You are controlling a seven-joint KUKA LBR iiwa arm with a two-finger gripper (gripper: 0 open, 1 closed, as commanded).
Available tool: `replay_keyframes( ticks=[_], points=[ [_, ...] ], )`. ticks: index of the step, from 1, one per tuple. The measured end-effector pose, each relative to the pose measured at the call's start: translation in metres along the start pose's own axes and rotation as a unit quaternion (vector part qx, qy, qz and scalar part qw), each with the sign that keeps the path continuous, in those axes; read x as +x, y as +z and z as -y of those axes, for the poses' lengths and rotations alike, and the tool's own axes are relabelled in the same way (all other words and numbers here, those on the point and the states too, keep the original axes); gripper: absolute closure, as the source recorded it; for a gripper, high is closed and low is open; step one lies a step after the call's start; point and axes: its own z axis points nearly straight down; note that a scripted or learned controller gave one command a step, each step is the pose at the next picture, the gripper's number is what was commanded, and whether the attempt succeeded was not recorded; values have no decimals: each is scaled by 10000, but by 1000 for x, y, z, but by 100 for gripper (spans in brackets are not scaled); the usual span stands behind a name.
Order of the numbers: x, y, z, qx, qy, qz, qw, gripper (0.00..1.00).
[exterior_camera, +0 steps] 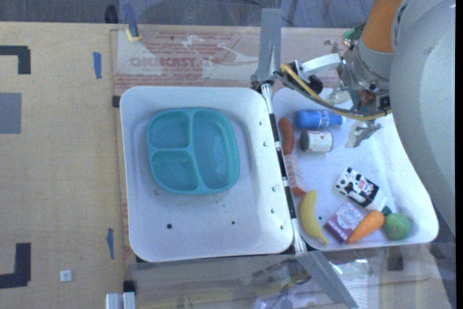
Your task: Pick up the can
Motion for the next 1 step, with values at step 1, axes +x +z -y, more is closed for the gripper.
replay_keyframes(
  ticks=[1],
  points=[
    [17,56,10,13,-29,19,10000,0]
  ],
)
